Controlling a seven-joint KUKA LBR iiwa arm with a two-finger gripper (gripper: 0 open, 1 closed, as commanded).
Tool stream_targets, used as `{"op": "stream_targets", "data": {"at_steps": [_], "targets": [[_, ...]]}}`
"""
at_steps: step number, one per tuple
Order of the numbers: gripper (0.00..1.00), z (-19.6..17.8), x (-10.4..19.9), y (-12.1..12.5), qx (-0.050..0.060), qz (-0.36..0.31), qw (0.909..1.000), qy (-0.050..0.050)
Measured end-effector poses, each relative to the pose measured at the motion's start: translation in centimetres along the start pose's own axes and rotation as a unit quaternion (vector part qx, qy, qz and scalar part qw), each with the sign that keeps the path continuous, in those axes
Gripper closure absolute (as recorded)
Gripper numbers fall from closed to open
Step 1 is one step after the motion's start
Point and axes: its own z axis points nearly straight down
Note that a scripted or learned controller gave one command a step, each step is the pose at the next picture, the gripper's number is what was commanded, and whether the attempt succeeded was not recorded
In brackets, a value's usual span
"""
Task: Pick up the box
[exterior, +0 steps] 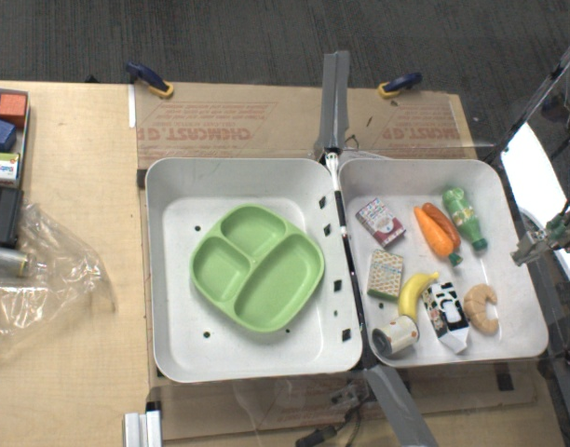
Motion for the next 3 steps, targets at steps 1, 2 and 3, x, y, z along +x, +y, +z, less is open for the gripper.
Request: {"op": "stream_targets", "data": {"at_steps": [1,2,3], "targets": [[1.00,0.34,-0.39,-0.69,-0.001,-0.145,0.9894,0.000],[1.00,0.24,-0.46,-0.71,-0.001,-0.301,0.9535,-0.001],[1.00,0.05,-0.45,-0.68,-0.001,-0.383,0.9238,-0.001]]}}
